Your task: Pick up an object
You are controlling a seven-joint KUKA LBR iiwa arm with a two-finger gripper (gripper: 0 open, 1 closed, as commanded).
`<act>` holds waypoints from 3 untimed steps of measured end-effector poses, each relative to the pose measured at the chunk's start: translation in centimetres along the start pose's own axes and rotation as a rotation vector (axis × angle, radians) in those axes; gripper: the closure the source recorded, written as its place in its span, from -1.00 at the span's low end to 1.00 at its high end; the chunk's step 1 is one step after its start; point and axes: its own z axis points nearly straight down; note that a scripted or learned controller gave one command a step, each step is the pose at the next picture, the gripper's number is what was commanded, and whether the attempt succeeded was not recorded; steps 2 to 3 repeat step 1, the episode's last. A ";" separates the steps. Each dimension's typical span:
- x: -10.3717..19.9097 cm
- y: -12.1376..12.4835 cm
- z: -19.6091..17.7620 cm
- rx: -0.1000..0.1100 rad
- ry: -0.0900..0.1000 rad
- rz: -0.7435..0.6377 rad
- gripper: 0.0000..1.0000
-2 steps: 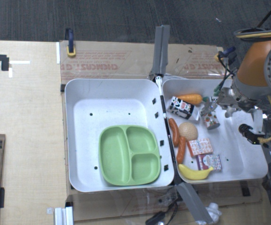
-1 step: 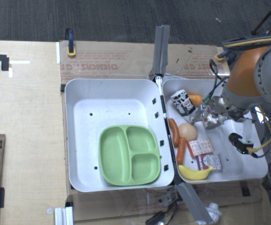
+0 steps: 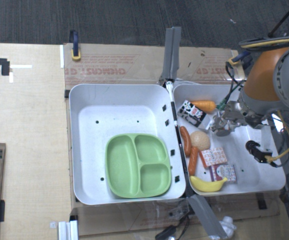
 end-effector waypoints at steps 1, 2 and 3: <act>7.2 -0.5 -9.1 0.000 -0.001 0.081 1.00; 7.2 -0.5 -9.1 0.000 -0.001 0.081 1.00; 7.2 -0.5 -9.1 0.000 -0.001 0.081 1.00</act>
